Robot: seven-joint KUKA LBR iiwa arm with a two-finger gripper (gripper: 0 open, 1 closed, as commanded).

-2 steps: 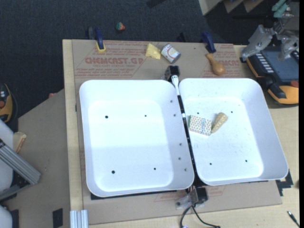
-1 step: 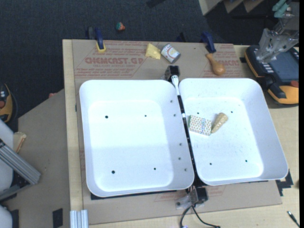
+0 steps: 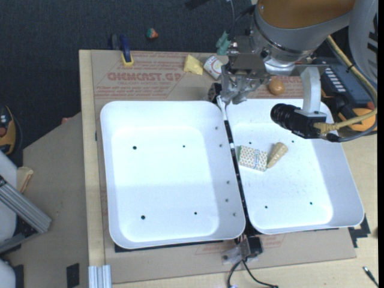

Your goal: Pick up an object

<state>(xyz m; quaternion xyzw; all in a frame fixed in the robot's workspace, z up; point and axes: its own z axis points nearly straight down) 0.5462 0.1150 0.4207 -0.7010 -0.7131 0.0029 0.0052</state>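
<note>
1. Overhead, the arm [image 3: 306, 5] is seen reaching in from the right, its grey body and orange band filling the upper right of the camera view.
2. The tool [image 3: 231, 95] is positioned over the far edge of the bins, just where the left bin [image 3: 114, 161] and the right bin [image 3: 336, 185] meet — whether it is spread or pressed together cannot be told, since it is blurred and dark against the rim.
3. Nothing is seen pinched in the tool.
4. Two things are found in the right bin, near its left wall: a patterned packet [image 3: 252, 158] lying flat, and a tan cone-shaped piece [image 3: 277, 154] touching the packet's right side.
5. Both are placed well apart from the tool, nearer the bin's middle.
6. A black cylindrical part [image 3: 294, 120] is seen over the far part of the right bin.
7. On the worktop [image 3: 150, 77] beyond the bins, a yellow wedge [image 3: 193, 65] and a small brown ball [image 3: 276, 86] are seen — the ball just beside the right bin's far rim.
</note>
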